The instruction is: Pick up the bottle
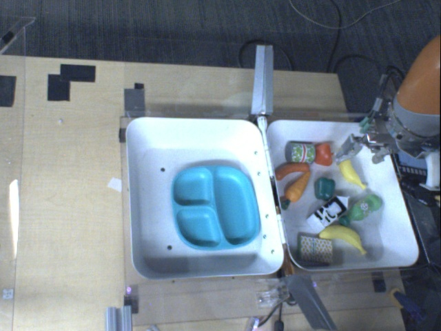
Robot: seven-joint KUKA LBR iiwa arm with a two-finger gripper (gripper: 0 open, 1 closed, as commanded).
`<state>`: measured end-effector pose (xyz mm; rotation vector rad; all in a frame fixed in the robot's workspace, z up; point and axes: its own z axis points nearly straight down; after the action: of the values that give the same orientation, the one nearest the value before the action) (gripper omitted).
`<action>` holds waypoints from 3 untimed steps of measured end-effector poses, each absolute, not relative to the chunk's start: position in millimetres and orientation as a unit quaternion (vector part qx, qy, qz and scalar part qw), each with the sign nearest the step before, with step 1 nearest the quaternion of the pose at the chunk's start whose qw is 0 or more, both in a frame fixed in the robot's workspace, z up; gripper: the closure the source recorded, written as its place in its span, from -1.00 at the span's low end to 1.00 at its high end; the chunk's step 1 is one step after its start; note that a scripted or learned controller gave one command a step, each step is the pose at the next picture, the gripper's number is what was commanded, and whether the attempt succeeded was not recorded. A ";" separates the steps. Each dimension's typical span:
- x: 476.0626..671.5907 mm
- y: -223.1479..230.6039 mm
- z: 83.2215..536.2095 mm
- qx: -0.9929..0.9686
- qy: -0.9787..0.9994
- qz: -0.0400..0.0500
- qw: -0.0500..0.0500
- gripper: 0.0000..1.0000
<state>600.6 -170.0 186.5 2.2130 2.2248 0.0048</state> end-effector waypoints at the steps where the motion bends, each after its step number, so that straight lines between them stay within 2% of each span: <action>1: 564.5 -203.4 102.9 0.666 0.746 0.001 0.002 -1.00; 2: 541.3 -204.6 89.6 0.672 0.741 0.004 0.006 -1.00; 3: 585.1 -204.7 162.2 0.607 0.794 0.002 0.004 -1.00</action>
<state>585.1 -204.7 162.2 1.9038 2.4897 0.0065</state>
